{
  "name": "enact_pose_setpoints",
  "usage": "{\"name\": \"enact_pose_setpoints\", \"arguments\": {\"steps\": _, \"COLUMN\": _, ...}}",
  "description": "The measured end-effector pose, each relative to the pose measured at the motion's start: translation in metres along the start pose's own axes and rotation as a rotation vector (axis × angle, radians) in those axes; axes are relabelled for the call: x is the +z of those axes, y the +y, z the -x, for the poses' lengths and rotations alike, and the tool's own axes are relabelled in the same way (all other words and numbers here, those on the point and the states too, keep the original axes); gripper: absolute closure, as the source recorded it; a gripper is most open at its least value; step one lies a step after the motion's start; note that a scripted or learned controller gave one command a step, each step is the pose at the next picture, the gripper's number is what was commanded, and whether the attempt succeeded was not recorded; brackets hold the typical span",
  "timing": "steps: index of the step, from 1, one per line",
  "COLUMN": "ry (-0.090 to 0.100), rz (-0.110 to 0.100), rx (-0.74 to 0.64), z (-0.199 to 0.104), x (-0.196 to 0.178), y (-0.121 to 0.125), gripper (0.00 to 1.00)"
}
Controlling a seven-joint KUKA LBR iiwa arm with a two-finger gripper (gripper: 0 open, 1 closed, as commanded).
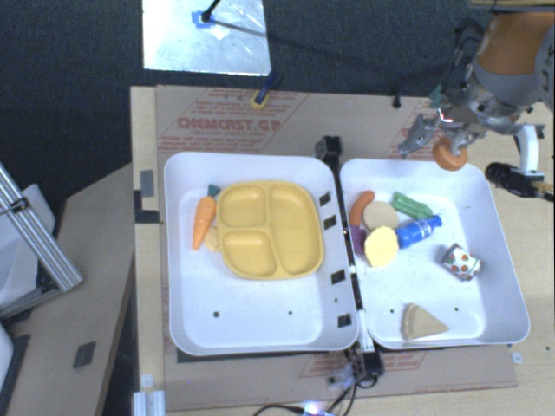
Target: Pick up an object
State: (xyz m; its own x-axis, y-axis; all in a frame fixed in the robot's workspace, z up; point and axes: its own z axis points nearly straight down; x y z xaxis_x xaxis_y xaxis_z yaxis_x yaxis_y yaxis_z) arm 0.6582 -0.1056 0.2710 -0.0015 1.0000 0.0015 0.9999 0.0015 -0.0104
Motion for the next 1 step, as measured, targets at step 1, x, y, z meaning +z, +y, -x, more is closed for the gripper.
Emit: {"name": "enact_pose_setpoints", "arguments": {"steps": 1, "ry": -0.001, "rz": 0.012, "rx": -0.002, "z": -0.0002, "x": -0.0081, "y": 0.0016, "gripper": 0.00}}
